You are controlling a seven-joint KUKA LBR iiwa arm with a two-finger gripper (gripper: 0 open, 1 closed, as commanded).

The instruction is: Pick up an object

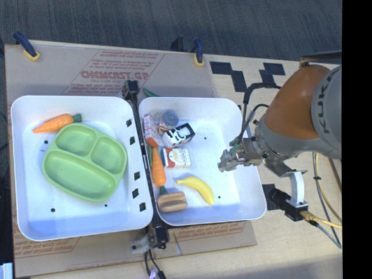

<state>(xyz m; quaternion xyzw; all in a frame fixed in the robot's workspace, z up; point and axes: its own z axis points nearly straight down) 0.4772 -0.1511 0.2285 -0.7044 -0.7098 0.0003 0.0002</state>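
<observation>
the gripper is hanging over the right side of the right bin, above bare white floor, and nothing is sitting between its fingers; whether they are spread or closed i cannot tell from this slant. the arm is reaching in from the right, its orange band bulking above the wrist.

the likely candidates are lying to the gripper's left. the banana is resting nearest, on the bin floor, just right of the hot dog. a small carrot is lying along the bin's left wall, with a red-and-white packet beside it and a black-and-white toy further up. a grey round thing is sitting near the top.

in the left bin, a green divided plate and a second carrot are lying well apart from the gripper.

the banana is looking like a light, stiff plastic toy, smooth and probably slippery on its curve. taking it across the narrow middle, fingers straddling its width, seems safest; pinching near a tapered tip is risking it squirting out.
</observation>
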